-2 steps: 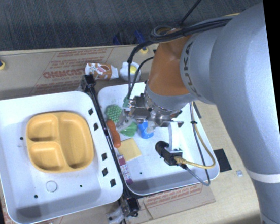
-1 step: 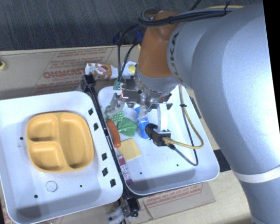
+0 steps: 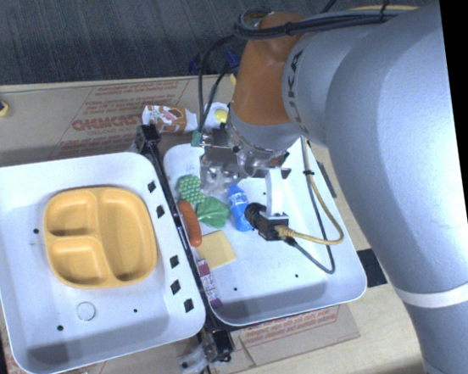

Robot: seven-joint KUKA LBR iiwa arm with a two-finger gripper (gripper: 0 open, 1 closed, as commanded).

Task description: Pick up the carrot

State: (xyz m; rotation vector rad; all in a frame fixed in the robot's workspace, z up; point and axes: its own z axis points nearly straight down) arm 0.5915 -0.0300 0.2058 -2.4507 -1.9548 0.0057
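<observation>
The carrot [image 3: 189, 222] is a short orange stick lying along the left wall of the right bin [image 3: 316, 291]. My gripper [image 3: 214, 178] hangs over the back of that bin, just right of and behind the carrot. It is above a green dotted item [image 3: 189, 185] and a green leafy piece [image 3: 212, 211]. Nothing shows held in it, and the carrot rests apart from it on the bin floor.
A blue bottle [image 3: 238, 208] and a yellow cheese slice [image 3: 218, 248] lie close to the carrot. The left bin [image 3: 31, 337] holds a yellow divided plate [image 3: 100, 234]. A small packet [image 3: 165, 116] sits on the cardboard behind the bins.
</observation>
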